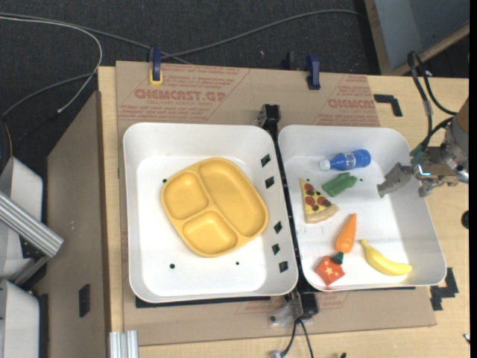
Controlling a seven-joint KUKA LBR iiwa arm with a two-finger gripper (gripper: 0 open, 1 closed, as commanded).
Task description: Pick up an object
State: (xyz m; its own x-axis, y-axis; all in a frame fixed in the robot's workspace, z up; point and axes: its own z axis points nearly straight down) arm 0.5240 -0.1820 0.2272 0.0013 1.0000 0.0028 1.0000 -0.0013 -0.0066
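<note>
At the frame's right edge the hand hung over the right bin, fingers apparently spread and holding nothing, near the blue bottle.

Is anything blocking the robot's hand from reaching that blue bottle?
Nothing visible does. The hand is at the right bin's right side, and the blue bottle lies to its left with bare white floor between them. The green toy sits below that path.

Blue bottle lying on its side near right bin's far wall, green pickle just below it, pizza slice flat, orange carrot slanted, red strawberry, yellow banana near front edge.
</note>
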